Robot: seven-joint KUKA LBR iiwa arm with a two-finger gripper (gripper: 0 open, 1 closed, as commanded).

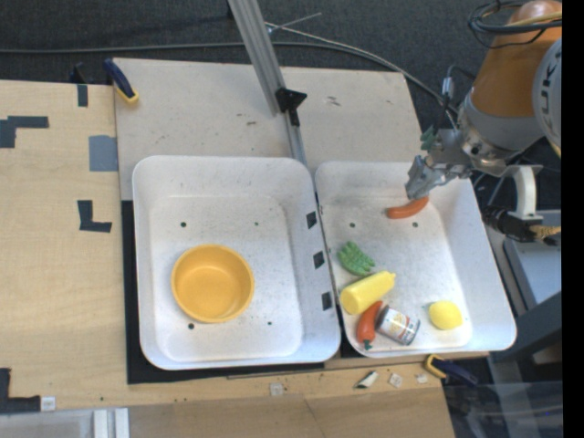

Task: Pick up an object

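Fingers [419,184], seemingly closed, hover over right bin [453,249] on wooden bench [55,254].

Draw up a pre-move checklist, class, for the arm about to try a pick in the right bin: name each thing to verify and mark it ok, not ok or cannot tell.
1. Tool above a target: ok, it hangs just over the orange sausage-shaped piece near the far end of the right bin.
2. Target free of neighbours: ok, it lies apart from the green piece.
3. Tool already holding something: cannot tell.
4. Finger opening: cannot tell.
5. Clear of the bin wall: ok, the target lies inside the rim.
6. Other items out of the path: ok, the yellow corn, can and lemon sit at the near end.
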